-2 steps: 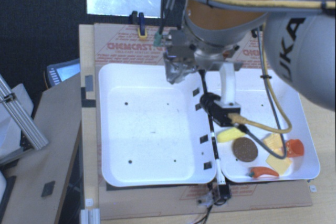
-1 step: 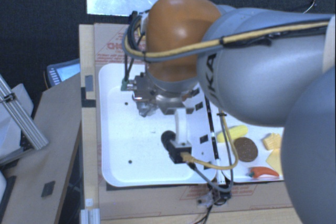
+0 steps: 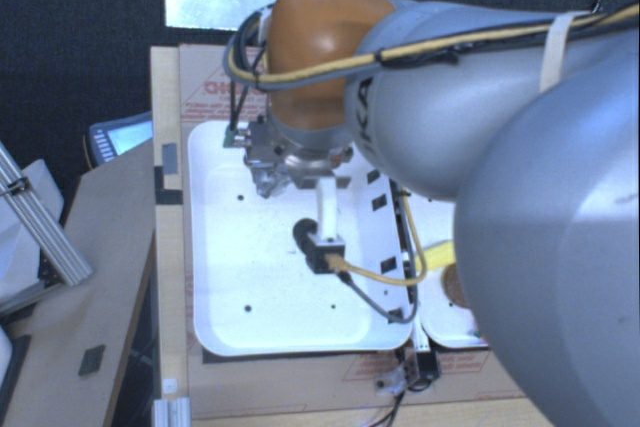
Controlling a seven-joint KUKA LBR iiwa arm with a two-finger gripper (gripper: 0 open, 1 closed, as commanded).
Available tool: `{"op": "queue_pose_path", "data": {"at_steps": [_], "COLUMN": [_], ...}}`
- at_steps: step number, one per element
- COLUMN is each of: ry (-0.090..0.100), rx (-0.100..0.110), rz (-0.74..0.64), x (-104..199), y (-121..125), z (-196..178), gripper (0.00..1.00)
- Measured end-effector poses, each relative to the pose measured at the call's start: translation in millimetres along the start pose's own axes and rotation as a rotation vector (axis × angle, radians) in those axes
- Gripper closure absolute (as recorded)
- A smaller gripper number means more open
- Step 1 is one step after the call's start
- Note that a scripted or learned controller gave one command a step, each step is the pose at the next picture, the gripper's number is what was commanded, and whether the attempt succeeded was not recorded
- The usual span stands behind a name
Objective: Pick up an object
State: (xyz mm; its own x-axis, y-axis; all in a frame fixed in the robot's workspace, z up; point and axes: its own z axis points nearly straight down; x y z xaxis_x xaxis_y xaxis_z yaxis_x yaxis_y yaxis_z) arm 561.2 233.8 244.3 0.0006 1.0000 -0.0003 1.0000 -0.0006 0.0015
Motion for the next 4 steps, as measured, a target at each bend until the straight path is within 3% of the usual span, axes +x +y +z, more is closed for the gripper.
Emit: {"op": "queue_pose_path", "data": {"at_steps": [1, 2, 3, 4], "ry": [0.0, 0.002, 0.001, -0.001], "rx": [0.005, -0.005, 0.0, 0.007], "rz": [-0.005, -0.002, -0.003, 0.0], "x": [1, 0, 0, -26], "y": [-54, -8, -10, -63], "z": [-5, -47, -44, -6], "gripper": [1.0, 1.0, 0.0, 0.0]}}
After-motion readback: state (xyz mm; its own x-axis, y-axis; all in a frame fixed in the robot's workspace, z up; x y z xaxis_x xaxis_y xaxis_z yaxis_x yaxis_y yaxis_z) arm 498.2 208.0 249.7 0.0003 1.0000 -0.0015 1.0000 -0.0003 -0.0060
